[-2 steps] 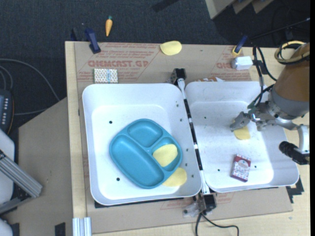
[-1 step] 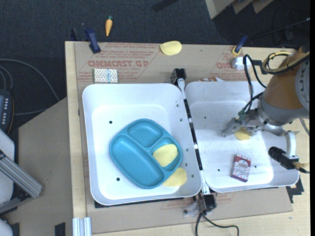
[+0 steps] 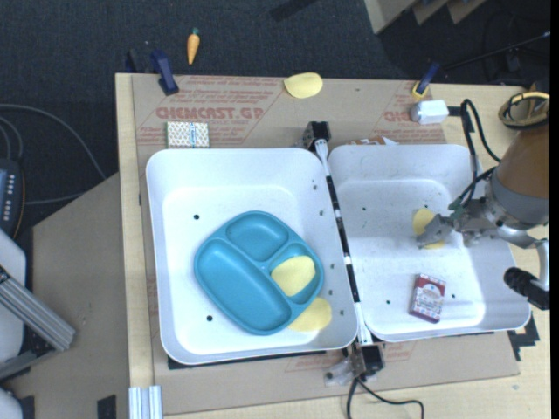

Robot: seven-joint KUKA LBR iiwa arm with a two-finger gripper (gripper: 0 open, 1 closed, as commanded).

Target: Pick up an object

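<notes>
Robotics lab test cell, not a home or shop. Desk (image 3: 218,112) topped with a raw sheet printed with a maker's name, two white bins (image 3: 175,190) butted together and clipped at the seam. Grey industrial arm (image 3: 524,182) with orange band reaches in from the right. Loose cables (image 3: 52,138) on dark carpet (image 3: 70,42), aluminium extrusion (image 3: 35,312) at lower left, clamps on the desk edge. Props are toy-grade: blue divided plate (image 3: 240,273), yellow foam pieces (image 3: 295,273), small red box (image 3: 428,298), plastic carrot (image 3: 193,46) on the floor.
</notes>
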